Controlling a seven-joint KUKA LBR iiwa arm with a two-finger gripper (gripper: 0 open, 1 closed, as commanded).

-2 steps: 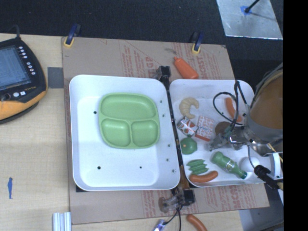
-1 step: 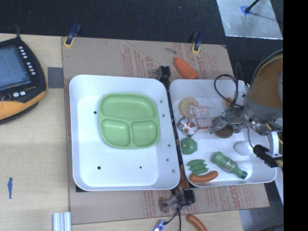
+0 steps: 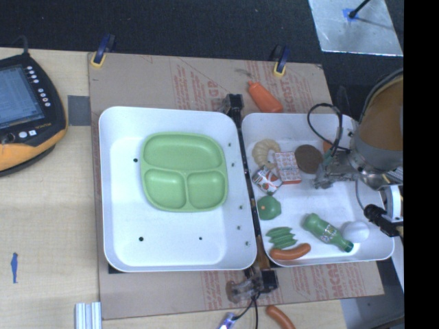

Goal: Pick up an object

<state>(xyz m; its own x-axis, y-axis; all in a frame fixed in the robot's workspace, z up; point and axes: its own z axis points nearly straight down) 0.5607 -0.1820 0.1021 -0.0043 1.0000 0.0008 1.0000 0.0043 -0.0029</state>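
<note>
Green bottle [image 3: 328, 232], white-capped, lying slantwise near right bin's [image 3: 302, 123] front edge.

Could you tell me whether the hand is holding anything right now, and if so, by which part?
Nothing shows between its fingers: the hand sits over bare floor of the right bin, beside the brown disc.

Tool [image 3: 322, 179] hovers over right bin [image 3: 370, 252] beside brown disc [image 3: 308, 158].

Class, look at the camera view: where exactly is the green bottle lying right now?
The green bottle lies in the right bin, near its front edge, tilted, between the sausage on its left and a white ball on its right.
</note>
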